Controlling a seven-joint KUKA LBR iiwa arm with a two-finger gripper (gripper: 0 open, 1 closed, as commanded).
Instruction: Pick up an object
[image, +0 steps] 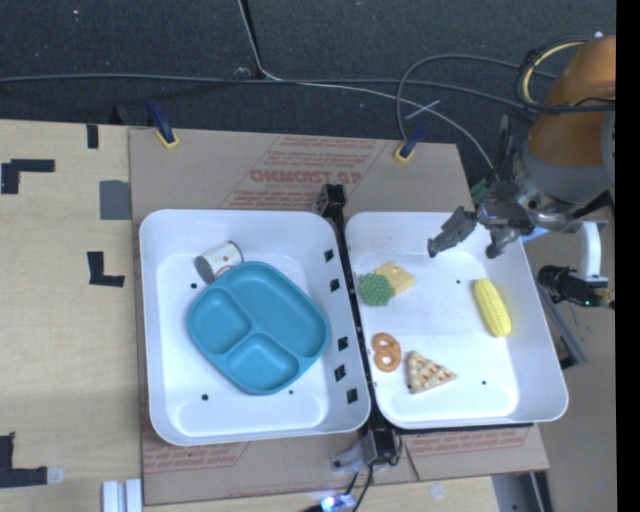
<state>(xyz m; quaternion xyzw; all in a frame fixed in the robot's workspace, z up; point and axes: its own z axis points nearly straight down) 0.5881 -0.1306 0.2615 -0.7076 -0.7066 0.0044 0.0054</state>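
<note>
Fingers (470, 238) spread wide, empty, above right bin (530, 395)

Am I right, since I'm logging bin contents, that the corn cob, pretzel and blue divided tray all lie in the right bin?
Not quite. The camera view shows the blue divided tray in the left bin. The corn cob and pretzel do lie in the right bin.

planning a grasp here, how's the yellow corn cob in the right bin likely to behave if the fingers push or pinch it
The corn cob looks rounded and elongated, so a sideways push would probably roll it across the right bin. It looks like a rigid toy, probably light and stiff. Its glossy surface may slip unless pinched across its narrow width. The gripper is open above the bin's far edge.
</note>
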